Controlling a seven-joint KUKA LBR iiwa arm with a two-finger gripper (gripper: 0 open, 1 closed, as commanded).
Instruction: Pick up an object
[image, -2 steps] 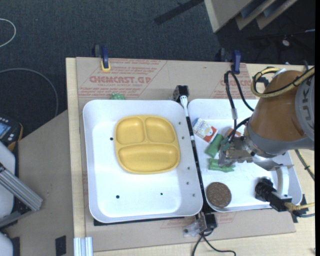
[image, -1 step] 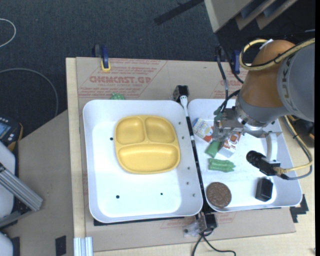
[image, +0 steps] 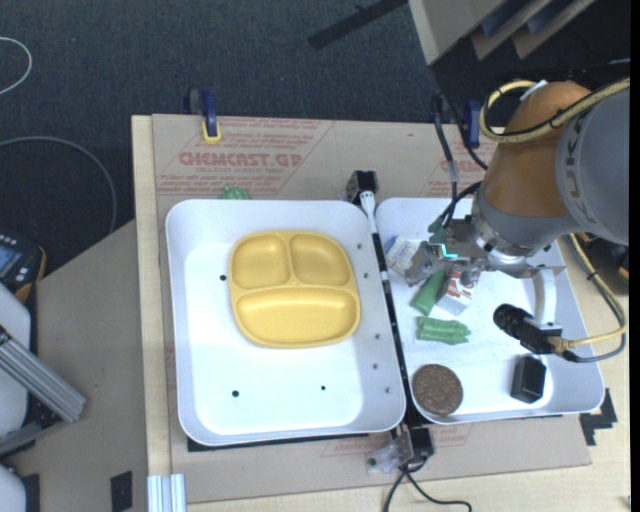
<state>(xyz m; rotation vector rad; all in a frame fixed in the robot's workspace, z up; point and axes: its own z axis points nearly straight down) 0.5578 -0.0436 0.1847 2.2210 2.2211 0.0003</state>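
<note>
Dark carpet lies around the brown bench (image: 160, 160). The left bin (image: 290, 385) holds a yellow plate (image: 295, 288). In the right bin (image: 490, 400), a brown disc (image: 438, 388) sits in the near left corner, with a green block (image: 443, 330) behind it. A green stick (image: 428, 293) lies near the left edge, right under the gripper (image: 450, 262). I cannot tell if the gripper has hold of it.

A robotics lab: robot arm (image: 535, 150) over a clamped bench board (image: 280, 155)
</note>
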